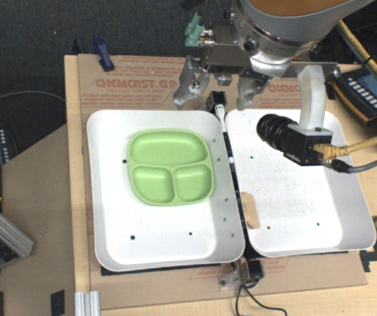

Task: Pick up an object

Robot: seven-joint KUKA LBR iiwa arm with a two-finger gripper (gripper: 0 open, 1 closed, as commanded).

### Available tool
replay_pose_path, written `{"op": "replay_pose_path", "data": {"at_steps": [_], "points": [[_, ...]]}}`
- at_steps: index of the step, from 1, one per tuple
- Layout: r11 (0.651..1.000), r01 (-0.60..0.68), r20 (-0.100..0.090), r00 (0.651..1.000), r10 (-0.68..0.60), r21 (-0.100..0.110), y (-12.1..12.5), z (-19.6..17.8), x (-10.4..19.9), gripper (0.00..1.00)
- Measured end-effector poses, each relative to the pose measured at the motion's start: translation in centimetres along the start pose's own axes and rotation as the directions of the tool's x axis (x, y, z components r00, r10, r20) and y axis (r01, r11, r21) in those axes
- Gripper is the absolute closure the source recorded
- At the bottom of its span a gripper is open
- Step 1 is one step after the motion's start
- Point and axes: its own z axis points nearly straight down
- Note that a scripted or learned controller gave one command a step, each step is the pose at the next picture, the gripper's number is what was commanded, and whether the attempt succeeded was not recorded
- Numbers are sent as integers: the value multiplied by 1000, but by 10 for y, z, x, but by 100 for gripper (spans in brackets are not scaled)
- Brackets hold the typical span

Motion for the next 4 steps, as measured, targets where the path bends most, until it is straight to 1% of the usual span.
{"op": "replay_pose_path", "data": {"at_steps": [1,2,3,4], "points": [[1000,-1,8,1000,1,17,0,-1,0,100],[1000,0,10,1000,0,24,-1,19,37,100],[1000,-12,12,1000,11,27,-2,62,-33,100],[1000,-4,9,1000,4,18,-1,49,-29,100]]}}
